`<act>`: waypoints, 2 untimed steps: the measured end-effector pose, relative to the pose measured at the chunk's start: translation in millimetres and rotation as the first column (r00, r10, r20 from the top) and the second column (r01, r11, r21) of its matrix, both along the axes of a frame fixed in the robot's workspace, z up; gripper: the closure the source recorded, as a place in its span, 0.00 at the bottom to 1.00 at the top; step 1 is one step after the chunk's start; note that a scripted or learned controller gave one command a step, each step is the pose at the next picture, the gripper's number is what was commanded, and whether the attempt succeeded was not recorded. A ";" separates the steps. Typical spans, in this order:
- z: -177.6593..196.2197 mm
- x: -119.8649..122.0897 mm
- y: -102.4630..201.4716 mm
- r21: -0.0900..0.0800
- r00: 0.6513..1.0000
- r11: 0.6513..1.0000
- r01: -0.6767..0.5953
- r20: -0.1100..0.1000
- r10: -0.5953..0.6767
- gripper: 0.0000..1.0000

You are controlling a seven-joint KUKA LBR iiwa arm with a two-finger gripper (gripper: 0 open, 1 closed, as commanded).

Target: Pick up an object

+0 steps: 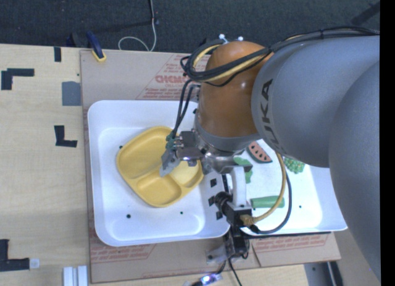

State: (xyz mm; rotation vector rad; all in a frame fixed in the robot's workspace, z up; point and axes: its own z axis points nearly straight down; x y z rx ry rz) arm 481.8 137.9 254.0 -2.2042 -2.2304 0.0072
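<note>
In the left white bin [102, 173], a yellow divided plate [148, 166] lies flat, its compartments facing up. The grey arm [308, 93] with its orange band reaches in from the right and hangs low over the plate's right edge. The gripper [174, 158] sits at that edge, one metal finger [167, 166] pointing down onto the plate's inner rim. Whether the claw is spread or pinched together cannot be told from this angle, and nothing shows clearly between its fingers. In the right bin [327, 217] lie a green cylinder [266, 202], a watermelon slice toy [260, 153] and a small green bumpy piece [295, 167], partly hidden by the arm. This looks like the grasp step, with the plate still resting in the bin. The next move likely calls for a firm pinch on the thin rim, then a straight lift; a shallow grip could slip off
</note>
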 end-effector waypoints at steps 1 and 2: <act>-155.6 37.5 -13.2 0.002 1.000 1.000 0.009 0.011 -0.009 0.00; -94.5 33.7 -27.2 0.000 1.000 1.000 0.012 0.009 -0.012 0.00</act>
